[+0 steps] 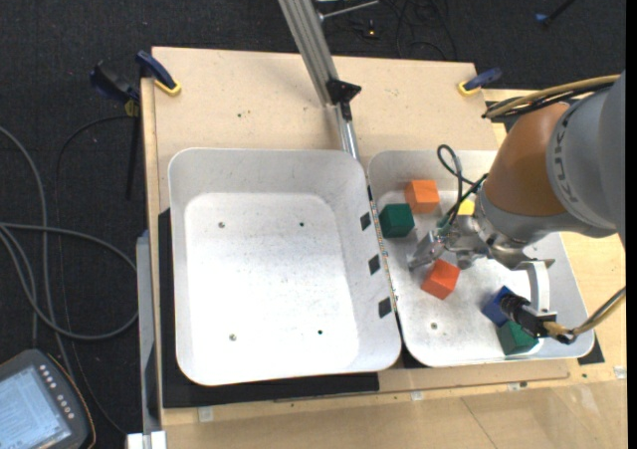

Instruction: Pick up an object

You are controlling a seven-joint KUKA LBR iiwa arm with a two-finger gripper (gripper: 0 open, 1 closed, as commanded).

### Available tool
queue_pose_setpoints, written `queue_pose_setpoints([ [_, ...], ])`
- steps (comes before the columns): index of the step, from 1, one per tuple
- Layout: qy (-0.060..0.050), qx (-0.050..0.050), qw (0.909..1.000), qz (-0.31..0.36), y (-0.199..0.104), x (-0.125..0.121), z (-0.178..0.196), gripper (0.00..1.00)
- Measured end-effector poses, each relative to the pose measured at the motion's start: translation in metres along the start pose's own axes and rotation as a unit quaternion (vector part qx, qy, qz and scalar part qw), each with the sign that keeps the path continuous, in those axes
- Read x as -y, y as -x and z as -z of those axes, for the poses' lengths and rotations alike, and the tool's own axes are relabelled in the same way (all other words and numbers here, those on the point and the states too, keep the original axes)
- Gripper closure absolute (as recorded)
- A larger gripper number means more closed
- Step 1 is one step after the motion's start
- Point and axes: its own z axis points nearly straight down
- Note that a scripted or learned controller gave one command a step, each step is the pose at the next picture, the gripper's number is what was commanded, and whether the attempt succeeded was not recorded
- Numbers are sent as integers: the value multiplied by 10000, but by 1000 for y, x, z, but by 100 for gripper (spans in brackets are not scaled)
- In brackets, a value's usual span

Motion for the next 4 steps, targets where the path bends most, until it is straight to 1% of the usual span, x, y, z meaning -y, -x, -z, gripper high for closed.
queue_pose_setpoints([
  [1, 8, -5, 10000, -3, 0, -1, 12, 100],
  [2, 39, 2, 10000, 20, -5, -2, 74, 100],
  [3, 32, 2, 10000, 18, -2, -8, 118, 100],
  [4, 35, 5, 10000, 15, 5, -5, 165, 100],
])
